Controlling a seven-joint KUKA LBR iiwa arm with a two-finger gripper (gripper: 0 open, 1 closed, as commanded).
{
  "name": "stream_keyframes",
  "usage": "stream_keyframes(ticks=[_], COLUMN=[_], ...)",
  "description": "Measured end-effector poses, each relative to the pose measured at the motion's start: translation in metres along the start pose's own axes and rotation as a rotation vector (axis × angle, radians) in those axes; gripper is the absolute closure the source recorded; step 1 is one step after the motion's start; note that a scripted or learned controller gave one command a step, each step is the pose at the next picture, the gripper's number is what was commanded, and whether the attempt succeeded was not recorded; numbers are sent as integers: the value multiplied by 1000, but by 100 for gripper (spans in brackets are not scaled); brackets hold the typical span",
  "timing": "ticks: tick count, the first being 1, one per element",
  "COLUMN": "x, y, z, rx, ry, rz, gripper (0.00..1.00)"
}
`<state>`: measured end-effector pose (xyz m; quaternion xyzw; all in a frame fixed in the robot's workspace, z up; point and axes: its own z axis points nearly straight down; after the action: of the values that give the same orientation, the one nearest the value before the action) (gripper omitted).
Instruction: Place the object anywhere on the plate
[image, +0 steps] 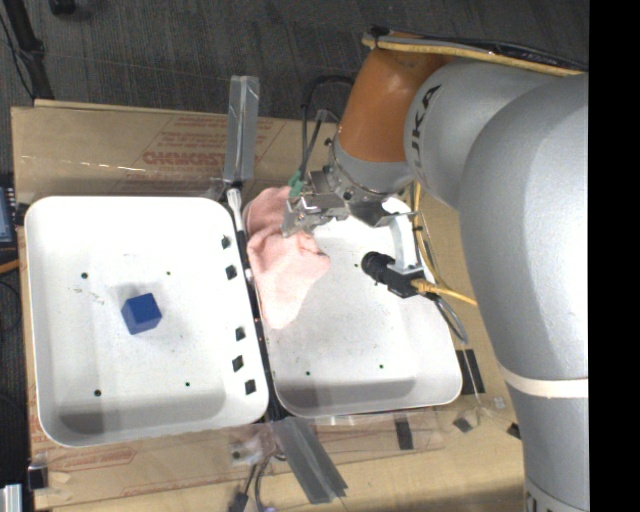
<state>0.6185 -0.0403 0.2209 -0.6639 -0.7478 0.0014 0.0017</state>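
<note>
The end effector (300, 212) hangs low over the right bin (430, 375), touching the pink cloth (285, 262) bunched just below it; whether its grip is closed I cannot tell; a blue cube (141, 312) sits well left of it, in the left bin (60, 400).

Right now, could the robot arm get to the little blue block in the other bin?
Probably yes. The blue block sits alone on the open floor of the left bin, with nothing over it. The tool is by the pink cloth in the right bin, so the arm must cross the low walls between them.
</note>
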Motion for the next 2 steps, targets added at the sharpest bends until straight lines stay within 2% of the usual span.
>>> stream_keyframes(ticks=[1, 2], x=[1, 53], y=[0, -2], z=[-9, -19], rx=[-1, 1], ry=[-1, -1], rz=[-7, -414], gripper=[100, 100])
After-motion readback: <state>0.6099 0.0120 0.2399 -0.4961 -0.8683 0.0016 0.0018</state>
